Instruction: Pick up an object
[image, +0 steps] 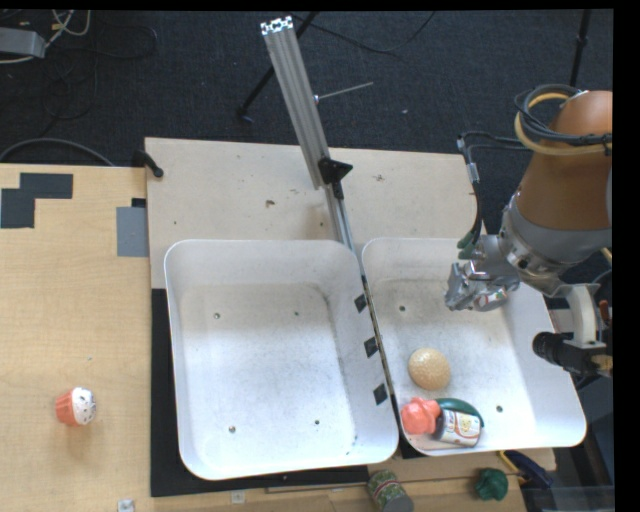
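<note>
In the right bin (520, 330) a tan round ball (430, 368) lies near the middle. At that bin's front lies a bottle with a red cap and a dark green body (445, 420). My gripper (475, 292) hangs over the bin's rear part, above and to the right of the tan ball, apart from it. Nothing shows between its fingers.
The left bin (210, 400) stands beside the right one, split from it by a rail with black clips (368, 345). A slanted metal pole (300, 100) rises behind the bins. A small red and white toy (76, 407) sits on the wooden bench at left. Green items (490, 484) lie below the right bin.
</note>
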